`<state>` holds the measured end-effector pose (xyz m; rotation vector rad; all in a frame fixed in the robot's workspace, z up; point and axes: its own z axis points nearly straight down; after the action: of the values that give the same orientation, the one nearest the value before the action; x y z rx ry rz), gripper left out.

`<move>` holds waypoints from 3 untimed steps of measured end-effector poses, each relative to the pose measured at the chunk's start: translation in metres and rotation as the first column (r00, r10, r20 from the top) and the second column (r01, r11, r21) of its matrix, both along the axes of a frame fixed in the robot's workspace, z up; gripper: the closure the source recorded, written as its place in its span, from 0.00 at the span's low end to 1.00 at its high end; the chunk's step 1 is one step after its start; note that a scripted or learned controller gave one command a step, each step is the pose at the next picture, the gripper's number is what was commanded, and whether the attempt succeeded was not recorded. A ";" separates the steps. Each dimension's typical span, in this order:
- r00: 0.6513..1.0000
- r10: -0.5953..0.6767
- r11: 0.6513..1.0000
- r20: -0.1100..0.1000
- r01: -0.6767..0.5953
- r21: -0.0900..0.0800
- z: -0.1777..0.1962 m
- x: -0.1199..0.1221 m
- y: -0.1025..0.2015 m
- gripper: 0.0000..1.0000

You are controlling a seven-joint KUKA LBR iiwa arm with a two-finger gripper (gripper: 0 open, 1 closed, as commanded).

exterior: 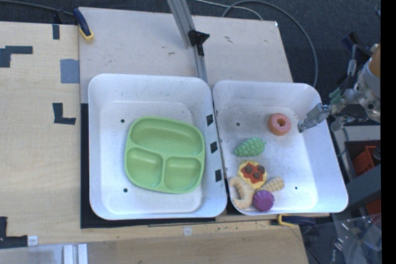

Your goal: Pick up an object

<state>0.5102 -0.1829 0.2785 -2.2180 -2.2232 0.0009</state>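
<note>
Bench (37, 133) of pale wood fills the left and lower part of the frame, bearing two white bins side by side; the left bin (99, 151) holds a green divided plate (164, 154) at its centre; the right bin (322, 164) holds the small toys. Arm (371, 83) enters at the right edge, mid-height, and its gripper (314, 115) hangs over the upper right part of the right bin, near the rim; whether its fingers are parted or closed cannot be told, and nothing is seen between them. Toys, from the larger down: green bumpy fruit (250, 146) near the bin's centre, well left and below the gripper; pretzel (241, 191) at the lower left corner; small pizza (252, 172) just above it; pink donut (279, 124) just left of the gripper and slightly below, nearest of all, apart from it; purple ball (263, 200) at the lower edge, touching the pretzel.
</note>
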 end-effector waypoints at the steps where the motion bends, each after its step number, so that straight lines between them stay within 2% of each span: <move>1: 1.000 0.000 1.000 0.000 0.000 0.000 0.000 0.000 0.000 0.00; 3: 1.000 -0.001 1.000 -0.005 0.001 0.001 -0.088 -0.005 0.002 0.00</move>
<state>0.5053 -0.1809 0.1902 -2.2167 -2.2186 0.0059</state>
